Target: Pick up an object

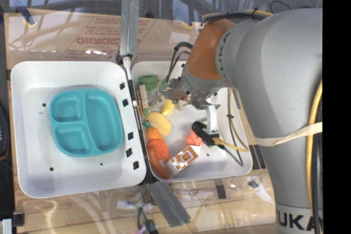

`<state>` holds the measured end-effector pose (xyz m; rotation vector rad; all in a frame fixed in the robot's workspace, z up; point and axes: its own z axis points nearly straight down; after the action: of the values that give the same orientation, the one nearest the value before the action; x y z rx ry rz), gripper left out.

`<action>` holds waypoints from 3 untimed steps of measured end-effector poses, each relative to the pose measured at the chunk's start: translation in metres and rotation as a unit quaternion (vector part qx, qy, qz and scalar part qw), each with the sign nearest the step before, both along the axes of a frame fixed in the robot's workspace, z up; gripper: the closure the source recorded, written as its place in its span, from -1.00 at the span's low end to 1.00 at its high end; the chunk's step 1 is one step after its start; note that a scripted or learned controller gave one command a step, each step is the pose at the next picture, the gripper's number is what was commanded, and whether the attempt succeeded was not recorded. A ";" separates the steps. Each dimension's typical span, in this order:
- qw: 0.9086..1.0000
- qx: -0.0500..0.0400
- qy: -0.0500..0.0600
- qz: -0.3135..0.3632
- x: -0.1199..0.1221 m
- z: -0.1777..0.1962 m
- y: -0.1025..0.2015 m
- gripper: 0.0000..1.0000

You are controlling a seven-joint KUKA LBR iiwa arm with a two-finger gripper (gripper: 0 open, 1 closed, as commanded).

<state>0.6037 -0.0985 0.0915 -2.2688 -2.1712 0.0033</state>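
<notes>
I have the arm (274,79) reaching in from the right and bent down over the right bin (241,164), which is where all the loose pickable things lie. The gripper (174,90) sits low at that bin's far left part, close to the wall it shares with the left bin (27,172).

From this slant the wrist and its orange band hide the tool's tip, so I cannot tell whether it is released, clenched, or grasping anything, and I won't claim a catch.

The candidates are crowded along the right bin's left wall, probably because that is simply where they have slid together: a yellow piece (159,122) just beside the gripper, an orange piece (154,133) touching it on the near side, a red-orange lump (157,152) nearer the front edge, and a brown-and-white packet (182,159) towards the front middle. A green item (148,83) lies by the far left corner.

The left bin carries a teal divided tray (85,121) in its middle, well apart from the work.

My judgement: the gripper is placed for the yellow piece or its neighbours, and the crowding against the wall may spoil a clean grasp.
</notes>
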 end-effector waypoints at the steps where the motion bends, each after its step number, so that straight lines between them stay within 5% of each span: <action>1: 1.000 0.000 0.001 0.000 0.000 0.009 -0.001 1.00; 2: 1.000 0.000 0.001 0.001 0.000 0.009 0.000 -1.00; 3: 1.000 -0.001 -0.001 0.001 0.001 0.021 -0.001 1.00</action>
<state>0.6048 -0.0991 0.1128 -2.2683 -2.1752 0.0037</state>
